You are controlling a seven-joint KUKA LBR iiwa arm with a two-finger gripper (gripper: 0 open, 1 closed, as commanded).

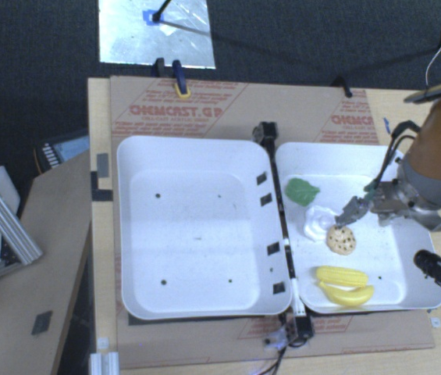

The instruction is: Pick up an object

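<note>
1. The cookie, round, tan and dotted with dark chips, lies on the floor of the right bin, near the middle of that bin, and is the object closest to the arm's tool.
2. The gripper sits just above and beside the cookie's upper edge, its dark fingertips pointing down and to the left; nothing shows between them, and whether they are spread or pressed together cannot be told at this angle.
3. A small white object rests just left of the cookie, touching or nearly touching it, and just below the gripper's tip.
4. A green leaf-shaped piece lies further up the same bin, near the divider between the bins, apart from the cookie.
5. Two yellow bananas lie side by side near the front wall of the right bin, below the cookie and apart from it.
6. The arm reaches in from the right, its orange band above the grey wrist.
7. The left bin stands beside the right bin, on a cardboard sheet.
</note>
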